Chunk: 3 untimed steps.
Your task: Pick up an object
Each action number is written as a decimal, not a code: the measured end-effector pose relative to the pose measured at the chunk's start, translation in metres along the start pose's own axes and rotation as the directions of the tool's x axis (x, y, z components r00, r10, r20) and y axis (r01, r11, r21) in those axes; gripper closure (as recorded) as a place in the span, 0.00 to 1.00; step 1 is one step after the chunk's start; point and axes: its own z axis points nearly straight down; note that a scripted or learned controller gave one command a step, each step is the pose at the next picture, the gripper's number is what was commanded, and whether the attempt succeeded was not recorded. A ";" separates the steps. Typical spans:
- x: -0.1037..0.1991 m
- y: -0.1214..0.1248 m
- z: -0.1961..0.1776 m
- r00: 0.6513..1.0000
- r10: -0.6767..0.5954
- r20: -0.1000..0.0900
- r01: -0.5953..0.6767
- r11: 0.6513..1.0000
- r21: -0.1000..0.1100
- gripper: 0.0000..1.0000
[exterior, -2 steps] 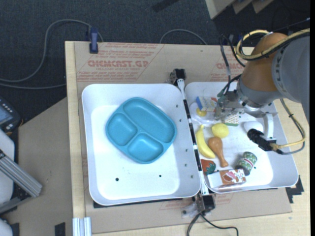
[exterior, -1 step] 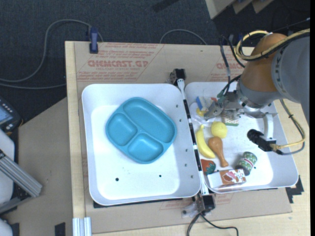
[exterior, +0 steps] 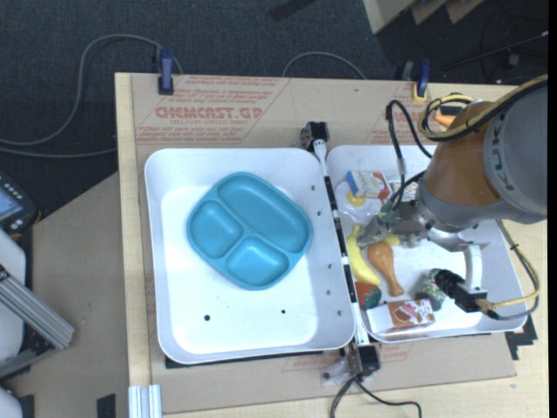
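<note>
Two white bins side by side on the bench. In the left bin (exterior: 174,233), just a blue plate (exterior: 250,230) with three parts. Nothing to grab there but that.

In the right bin (exterior: 503,264), lots of small toys in a heap. Reaching in from the right, the big grey arm (exterior: 470,168). Down low at its end, the gripper (exterior: 389,230), right in the pile near the wall between the bins.

Open or shut? Cannot tell from up here, too dark and too mixed up with the toys. Nothing seen held in it.

Closest thing to pick: a toy chicken leg (exterior: 385,263), orange-brown. Just below the gripper in the picture, maybe touching it at the fat end. Fat end up by the gripper, thin bone end pointing down and a bit to the right, toward a red packet (exterior: 409,313). So, a long shape, lying nearly straight away from the gripper.

Right beside it on the left, a yellow banana (exterior: 360,266), lying much the same way and touching the chicken leg. On the far side of the gripper, a blue and white packet (exterior: 359,184).

Best guess for the next move: only a tiny shift toward the fat end, then a squeeze across the narrow way, not along the long way. Tricky part: the banana so close, easy to bump or pinch by mistake.
</note>
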 end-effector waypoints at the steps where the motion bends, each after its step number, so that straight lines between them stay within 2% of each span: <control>1: 0.000 -0.006 0.000 1.000 -0.003 0.000 0.003 1.000 -0.001 0.00; 2: -0.001 -0.012 0.000 1.000 -0.004 -0.001 0.004 1.000 -0.001 0.00; 3: -0.001 -0.014 -0.008 1.000 -0.005 -0.001 0.005 1.000 0.003 1.00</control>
